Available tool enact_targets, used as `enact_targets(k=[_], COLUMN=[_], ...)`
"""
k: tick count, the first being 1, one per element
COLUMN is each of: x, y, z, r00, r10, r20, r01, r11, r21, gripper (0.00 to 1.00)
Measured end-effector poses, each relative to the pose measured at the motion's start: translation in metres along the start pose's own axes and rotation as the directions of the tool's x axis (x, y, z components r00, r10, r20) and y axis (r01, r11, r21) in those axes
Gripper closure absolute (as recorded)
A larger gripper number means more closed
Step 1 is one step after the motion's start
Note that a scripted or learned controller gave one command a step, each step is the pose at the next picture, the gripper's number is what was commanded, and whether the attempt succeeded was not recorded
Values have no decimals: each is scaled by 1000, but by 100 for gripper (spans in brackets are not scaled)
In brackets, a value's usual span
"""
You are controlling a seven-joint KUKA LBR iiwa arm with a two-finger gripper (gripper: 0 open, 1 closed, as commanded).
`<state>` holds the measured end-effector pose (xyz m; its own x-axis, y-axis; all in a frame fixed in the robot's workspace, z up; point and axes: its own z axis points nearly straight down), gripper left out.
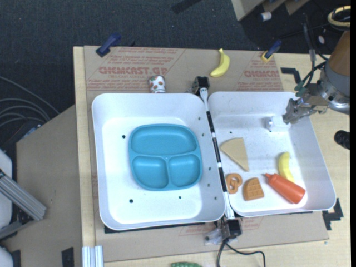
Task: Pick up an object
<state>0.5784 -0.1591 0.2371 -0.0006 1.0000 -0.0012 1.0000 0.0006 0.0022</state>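
Lying in the right-hand shallow white bin (311, 143) are the things on offer: a tan, wedge-shaped piece like a slice of cheese or bread (236, 152) near the bin's left wall, a small brown pretzel (233, 182) below it, and just beside that a squarish, waffle-patterned orange cracker (253, 189). Further right, an orange-red carrot-shaped toy (286, 187) lies at a slant, its upper end touching or nearly touching a short yellow banana (285, 165) that stands almost upright along the right side.

The pincer (291, 113) hangs over the upper right part of this bin, well apart from all of those pieces, and nothing is between its tips. Whether it is spread or closed I cannot tell from here; it is small and dark against the metal. The grey arm (335, 90) comes in from the right, with its orange band (341, 52) above the wrist.

The left-hand white bin (105, 149) holds a blue plastic plate with three compartments (165, 156), lying flat in the middle. Behind the bins, on the brown board surface (133, 68), lie a second yellow banana (221, 64) and a small white object with reddish spots (158, 83).
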Motion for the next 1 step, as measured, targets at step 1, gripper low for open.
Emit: enact_targets(k=[1], x=[0], y=[0], z=[1], r00=[1000], r10=[0], r20=[-1], r01=[0], r11=[1000], r21=[2], gripper=[0])
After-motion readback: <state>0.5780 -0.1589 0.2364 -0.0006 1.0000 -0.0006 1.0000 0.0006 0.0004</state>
